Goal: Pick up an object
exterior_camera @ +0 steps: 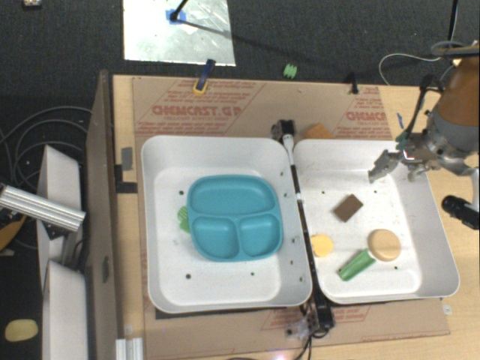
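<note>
Spreading across most of the view, the surface point(225, 100) is a brown board printed with red lettering, and it carries two shallow white bins side by side. The left bin point(161, 201) holds a blue divided tray point(234, 217) lying flat; a small green object point(182, 217) peeks out from under the tray's left edge, mostly hidden, so its shape cannot be made out. The right bin point(427, 223) holds four loose things, all apart from the arm: a brown block point(348, 208) near the middle, a round tan piece point(385, 245) toward the lower right, a green cylinder point(355, 265) lying tilted and touching the tan piece's lower left, and a small yellow disc point(322, 245) close to the dividing wall. The arm point(459, 115) enters from the right and is cut off by the frame edge, its orange band above a grey wrist. The gripper point(397, 163) hangs over the upper right part of the right bin, angled toward the left, above and to the right of the brown block. Its jaws look spread apart with nothing between them, though the far finger is hard to make out. An orange scrap point(318, 131) lies behind the bins.
</note>
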Motion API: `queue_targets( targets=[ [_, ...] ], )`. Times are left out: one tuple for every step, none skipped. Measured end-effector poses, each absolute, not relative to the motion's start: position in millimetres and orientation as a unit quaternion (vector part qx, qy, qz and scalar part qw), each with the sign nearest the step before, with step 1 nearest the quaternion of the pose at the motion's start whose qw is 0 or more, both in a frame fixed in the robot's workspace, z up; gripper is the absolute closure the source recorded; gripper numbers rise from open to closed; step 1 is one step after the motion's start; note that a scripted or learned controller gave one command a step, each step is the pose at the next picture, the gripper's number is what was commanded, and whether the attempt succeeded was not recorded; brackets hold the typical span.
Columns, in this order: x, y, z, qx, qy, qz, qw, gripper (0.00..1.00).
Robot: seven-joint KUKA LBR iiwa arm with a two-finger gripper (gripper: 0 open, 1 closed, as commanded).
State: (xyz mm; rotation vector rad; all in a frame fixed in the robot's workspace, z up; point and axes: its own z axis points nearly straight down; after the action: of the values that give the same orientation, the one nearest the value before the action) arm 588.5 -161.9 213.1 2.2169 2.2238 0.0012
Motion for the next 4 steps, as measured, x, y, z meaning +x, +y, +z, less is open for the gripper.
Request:
queue_targets(
  targets=[
    [588.3,-142.5,153.4,0.705,0.709,-0.0004,-0.001,0.0],
    [588.6,-137.9,97.8,0.706,0.708,-0.0004,-0.001,0.0],
    [516.0,-211.8,83.5,0.71,0.704,-0.0019,-0.001,0.0],
    [485.7,-175.2,84.5,0.707,0.707,0.0003,0.0,0.0]
  ],
)
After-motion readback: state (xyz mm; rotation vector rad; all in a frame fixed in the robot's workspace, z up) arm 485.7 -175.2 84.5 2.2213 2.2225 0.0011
